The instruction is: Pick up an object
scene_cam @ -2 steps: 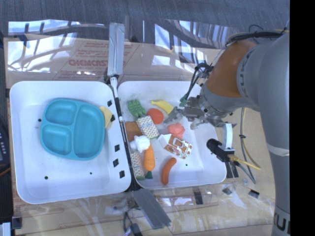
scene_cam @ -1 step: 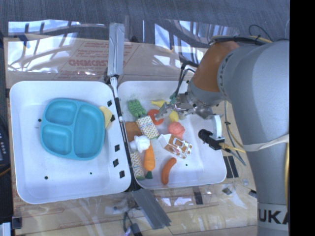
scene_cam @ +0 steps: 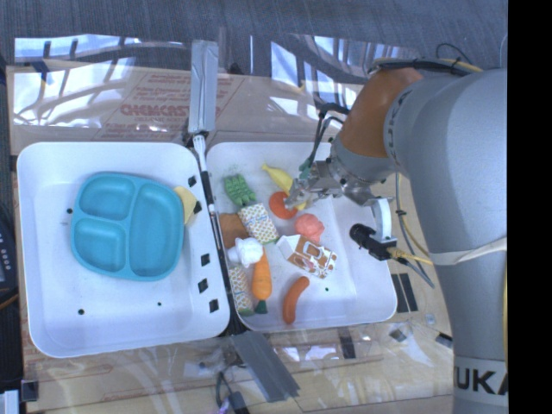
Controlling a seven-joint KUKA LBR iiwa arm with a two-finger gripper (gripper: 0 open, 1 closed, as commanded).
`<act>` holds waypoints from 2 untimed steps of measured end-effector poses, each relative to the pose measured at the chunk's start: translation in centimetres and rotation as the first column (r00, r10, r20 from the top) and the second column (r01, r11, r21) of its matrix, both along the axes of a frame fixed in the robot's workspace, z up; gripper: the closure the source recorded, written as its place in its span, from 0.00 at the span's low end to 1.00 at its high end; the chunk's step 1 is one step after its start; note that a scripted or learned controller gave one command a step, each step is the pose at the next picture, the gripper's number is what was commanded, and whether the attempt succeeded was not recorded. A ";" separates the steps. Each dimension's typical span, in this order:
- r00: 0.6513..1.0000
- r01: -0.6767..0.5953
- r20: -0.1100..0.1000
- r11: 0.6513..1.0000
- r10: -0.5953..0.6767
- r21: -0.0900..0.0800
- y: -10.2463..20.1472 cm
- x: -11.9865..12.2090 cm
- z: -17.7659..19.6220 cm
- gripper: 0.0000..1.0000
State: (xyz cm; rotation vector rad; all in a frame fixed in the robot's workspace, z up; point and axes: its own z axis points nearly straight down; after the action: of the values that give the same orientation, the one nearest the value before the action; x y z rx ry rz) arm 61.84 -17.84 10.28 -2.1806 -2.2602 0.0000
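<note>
Gripper (scene_cam: 299, 195), finger state unclear, hovering over red tomato (scene_cam: 279, 205) near right bin's (scene_cam: 373, 293) far edge.

Two bins side by side on table (scene_cam: 129, 369). Left bin (scene_cam: 43, 317): divided plate (scene_cam: 127, 225) near centre. Right bin (scene_cam: 366, 296): banana (scene_cam: 278, 177) at back, carrot (scene_cam: 261, 279) and sausage (scene_cam: 294, 299) at front, carton (scene_cam: 308, 256) between. Tool (scene_cam: 301, 191) just beside banana.

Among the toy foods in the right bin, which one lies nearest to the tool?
The round red-orange tomato, directly beside the tool; the yellow banana and pink piece lie slightly farther away.
</note>
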 end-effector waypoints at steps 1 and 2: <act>1.000 0.006 0.003 1.000 -0.006 -0.002 3.6 3.4 11.4 1.00; 0.992 -0.122 -0.003 0.992 0.122 0.001 8.2 0.4 13.4 1.00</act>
State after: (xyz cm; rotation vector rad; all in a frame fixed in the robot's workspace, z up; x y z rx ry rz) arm 62.28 -9.65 23.66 -2.0360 -2.3877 0.0032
